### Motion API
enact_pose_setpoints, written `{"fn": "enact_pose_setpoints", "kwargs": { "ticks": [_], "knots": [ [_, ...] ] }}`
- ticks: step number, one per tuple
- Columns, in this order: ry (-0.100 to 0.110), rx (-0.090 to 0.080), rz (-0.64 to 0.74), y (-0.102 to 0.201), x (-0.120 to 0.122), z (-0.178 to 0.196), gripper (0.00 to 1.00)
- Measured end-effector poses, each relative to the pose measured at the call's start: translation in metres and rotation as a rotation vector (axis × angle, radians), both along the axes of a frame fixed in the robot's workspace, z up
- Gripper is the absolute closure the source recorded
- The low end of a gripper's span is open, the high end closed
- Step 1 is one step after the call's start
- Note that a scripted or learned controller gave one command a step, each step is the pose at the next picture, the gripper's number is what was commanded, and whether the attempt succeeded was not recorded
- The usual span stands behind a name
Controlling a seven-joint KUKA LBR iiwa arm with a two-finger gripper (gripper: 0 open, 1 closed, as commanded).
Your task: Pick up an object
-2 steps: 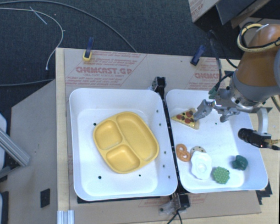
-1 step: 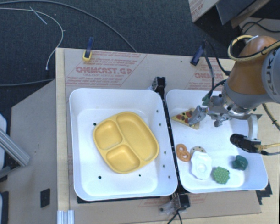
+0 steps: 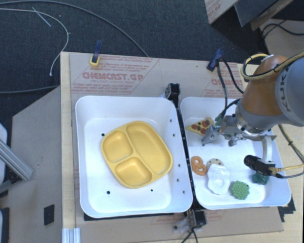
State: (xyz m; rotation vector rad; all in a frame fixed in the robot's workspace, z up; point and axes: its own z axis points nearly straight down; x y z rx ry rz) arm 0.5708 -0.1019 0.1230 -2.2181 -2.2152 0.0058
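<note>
Hand (image 3: 220,137) hangs low in the right bin (image 3: 274,197), fingers apart with nothing between them, its tips just at four o'clock of the pizza slice (image 3: 200,126). Toward six o'clock lie a pretzel (image 3: 198,166), a white piece (image 3: 218,179) and a green piece (image 3: 239,190). A yellow tray (image 3: 136,153) sits in the left bin (image 3: 92,121).

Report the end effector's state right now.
End effector: cannot be told; it sits low in the right bin beside the pizza slice.
</note>
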Motion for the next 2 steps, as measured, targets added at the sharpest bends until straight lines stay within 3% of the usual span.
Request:
{"fn": "enact_pose_setpoints", "kwargs": {
  "ticks": [1,2],
  "knots": [
    [-0.008,0.0,0.001,0.001,0.002,0.014,1.0],
    [-0.014,-0.003,0.003,0.004,0.012,0.064,1.0]
  ]
}}
